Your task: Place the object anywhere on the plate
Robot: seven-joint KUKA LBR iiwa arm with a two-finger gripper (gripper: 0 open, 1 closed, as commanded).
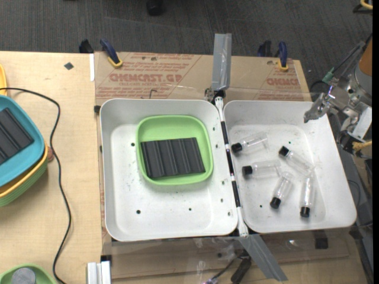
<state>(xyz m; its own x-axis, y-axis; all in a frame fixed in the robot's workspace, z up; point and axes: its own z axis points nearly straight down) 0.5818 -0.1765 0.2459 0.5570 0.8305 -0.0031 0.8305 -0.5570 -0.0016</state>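
While the two-finger gripper hovers at the right bin's edge (fingers' state unclear), nothing's picked. Next: grab a clear black-capped vial, carry it to the green square plate.

A robotics lab is being shown: two white bins are being held on a cardboard sheet clamped to a wooden bench, with grey carpet at top.

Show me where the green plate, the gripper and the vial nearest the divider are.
green plate (204,128): camera view, on its bare right rim.
gripper (312,112): camera view, at its tip above the right bin's far corner.
vial nearest the divider (249,142): camera view, on its clear body.
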